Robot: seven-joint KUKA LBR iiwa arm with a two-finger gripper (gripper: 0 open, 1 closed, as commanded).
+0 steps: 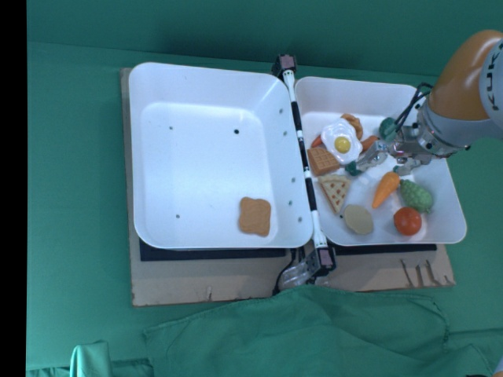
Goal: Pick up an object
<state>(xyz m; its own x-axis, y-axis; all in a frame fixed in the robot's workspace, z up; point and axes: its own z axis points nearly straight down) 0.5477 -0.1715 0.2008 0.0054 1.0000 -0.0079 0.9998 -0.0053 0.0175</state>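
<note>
My gripper [389,160] hangs over the middle of the right bin [449,225], open, with nothing between its fingers. An orange carrot [385,189] lies just below it. To its left are a fried egg [342,141] and a square brown cracker [322,160]. A pizza slice [335,192], a beige potato [358,219], a red tomato [408,221] and a bumpy green vegetable [416,195] lie along the front. A dark green piece [387,126] sits behind the gripper, partly covered by cables.
The left bin [157,85] holds one brown toast slice [255,216] near its front right corner. A black-and-white divider bar [302,159] runs between the bins. Green cloth [314,332] is bunched in front of the bench.
</note>
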